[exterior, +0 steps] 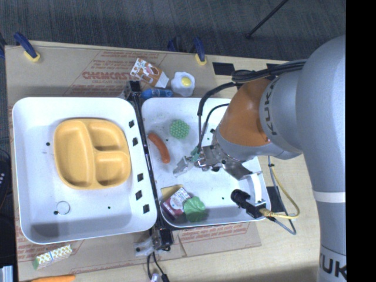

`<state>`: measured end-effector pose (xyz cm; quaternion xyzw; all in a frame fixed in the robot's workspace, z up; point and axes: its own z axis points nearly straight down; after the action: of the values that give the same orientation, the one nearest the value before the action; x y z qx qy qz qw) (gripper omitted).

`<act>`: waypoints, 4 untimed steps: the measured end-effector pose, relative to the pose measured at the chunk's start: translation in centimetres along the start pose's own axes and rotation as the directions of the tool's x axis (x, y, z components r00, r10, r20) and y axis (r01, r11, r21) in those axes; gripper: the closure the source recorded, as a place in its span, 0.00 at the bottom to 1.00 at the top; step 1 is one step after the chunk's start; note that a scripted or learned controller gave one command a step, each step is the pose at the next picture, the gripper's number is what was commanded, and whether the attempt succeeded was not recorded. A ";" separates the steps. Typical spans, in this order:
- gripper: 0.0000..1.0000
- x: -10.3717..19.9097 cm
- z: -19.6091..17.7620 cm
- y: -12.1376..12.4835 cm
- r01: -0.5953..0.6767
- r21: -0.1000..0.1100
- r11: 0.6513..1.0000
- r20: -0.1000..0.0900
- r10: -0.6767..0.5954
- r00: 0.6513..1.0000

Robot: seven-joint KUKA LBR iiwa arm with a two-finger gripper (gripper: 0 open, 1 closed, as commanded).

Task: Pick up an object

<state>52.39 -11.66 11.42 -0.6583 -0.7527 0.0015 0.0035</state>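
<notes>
cardboard covers the bench (106,69) beneath two white bins. left bin (29,157) holds a yellow divided tray (91,151). in the right bin (158,110), the end effector (187,162) hangs with fingers parted, gripping nothing, just beside an orange sausage (159,147), near a green disc (180,128); a green packet (194,207) lies by the front rim.

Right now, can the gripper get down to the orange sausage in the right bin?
Probably yes. The gripper hangs just beside the orange sausage, which lies alone on the right bin floor near its left wall, nothing on top.
</notes>
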 end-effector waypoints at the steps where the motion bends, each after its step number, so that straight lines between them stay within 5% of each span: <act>1: 0.00 0.6 2.2 5.2 -0.267 -0.004 0.964 0.001 0.267 0.964; 2: 0.00 1.2 2.2 9.0 -0.454 -0.004 0.891 0.000 0.454 0.891; 3: 1.00 1.3 1.2 9.0 -0.447 0.000 0.894 -0.001 0.447 0.894; 4: 0.00 1.4 1.2 9.0 -0.446 0.001 0.895 -0.001 0.446 0.895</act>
<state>61.15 -9.09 10.13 -0.8133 -0.5819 0.0022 0.0036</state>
